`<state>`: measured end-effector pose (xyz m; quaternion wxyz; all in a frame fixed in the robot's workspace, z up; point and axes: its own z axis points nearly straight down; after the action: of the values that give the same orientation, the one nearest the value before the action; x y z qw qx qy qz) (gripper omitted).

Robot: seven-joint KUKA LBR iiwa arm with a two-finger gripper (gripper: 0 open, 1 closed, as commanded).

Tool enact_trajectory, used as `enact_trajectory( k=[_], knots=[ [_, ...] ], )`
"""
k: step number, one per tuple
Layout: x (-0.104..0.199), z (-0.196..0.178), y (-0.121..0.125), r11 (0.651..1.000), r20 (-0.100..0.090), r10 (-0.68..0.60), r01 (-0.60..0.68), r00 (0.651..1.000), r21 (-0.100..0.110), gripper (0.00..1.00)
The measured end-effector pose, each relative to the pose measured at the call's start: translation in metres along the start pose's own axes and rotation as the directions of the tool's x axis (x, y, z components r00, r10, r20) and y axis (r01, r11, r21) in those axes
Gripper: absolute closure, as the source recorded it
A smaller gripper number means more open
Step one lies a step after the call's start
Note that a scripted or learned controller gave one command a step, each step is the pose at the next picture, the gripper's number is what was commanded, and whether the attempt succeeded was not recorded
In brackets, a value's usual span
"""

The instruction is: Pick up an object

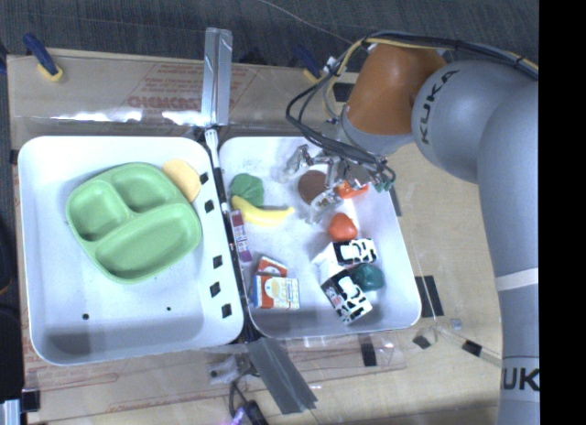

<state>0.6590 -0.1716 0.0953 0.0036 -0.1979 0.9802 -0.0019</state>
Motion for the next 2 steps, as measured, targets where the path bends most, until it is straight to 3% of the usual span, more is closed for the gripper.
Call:
enact_trajectory(
  k=[1, 2],
  knots=[
    [-0.002, -0.012, 0.000, 1.000, 0.005, -0.003, 0.003, 1.000, 0.004, 1.00],
    [-0.020, 0.002, 0.050, 0.979, -0.006, 0.203, -0.203, 0.979, -0.004, 1.00]
  ],
)
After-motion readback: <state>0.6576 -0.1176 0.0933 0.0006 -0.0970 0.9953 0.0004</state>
